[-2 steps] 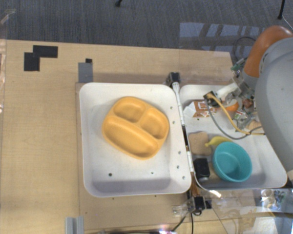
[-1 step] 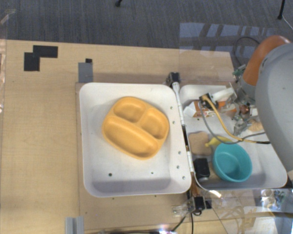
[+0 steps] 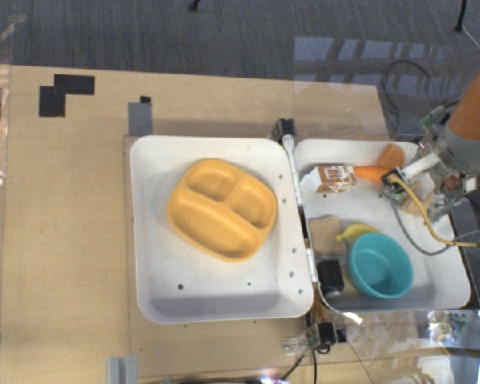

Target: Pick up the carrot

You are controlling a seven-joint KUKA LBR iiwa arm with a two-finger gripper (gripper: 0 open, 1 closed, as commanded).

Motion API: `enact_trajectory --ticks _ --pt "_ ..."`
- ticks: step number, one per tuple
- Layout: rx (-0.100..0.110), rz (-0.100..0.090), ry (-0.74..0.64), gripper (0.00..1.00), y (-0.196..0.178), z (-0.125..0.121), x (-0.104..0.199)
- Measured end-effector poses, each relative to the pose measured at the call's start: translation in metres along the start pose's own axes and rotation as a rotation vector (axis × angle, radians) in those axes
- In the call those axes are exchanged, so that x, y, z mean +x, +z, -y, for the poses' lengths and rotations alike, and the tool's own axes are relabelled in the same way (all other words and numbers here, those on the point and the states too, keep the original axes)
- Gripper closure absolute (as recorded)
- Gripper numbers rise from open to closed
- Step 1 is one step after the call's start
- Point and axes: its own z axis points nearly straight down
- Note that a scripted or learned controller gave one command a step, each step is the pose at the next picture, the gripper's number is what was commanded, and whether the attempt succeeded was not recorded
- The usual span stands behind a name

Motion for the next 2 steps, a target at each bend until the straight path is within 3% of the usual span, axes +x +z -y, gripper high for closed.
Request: enact_trajectory --ticks 1,2 --pt "0.0 -0.003 -0.131 0.0 0.062 0.049 0.007" --pt "0.038 0.022 -0.022 0.0 0.061 0.008 0.043"
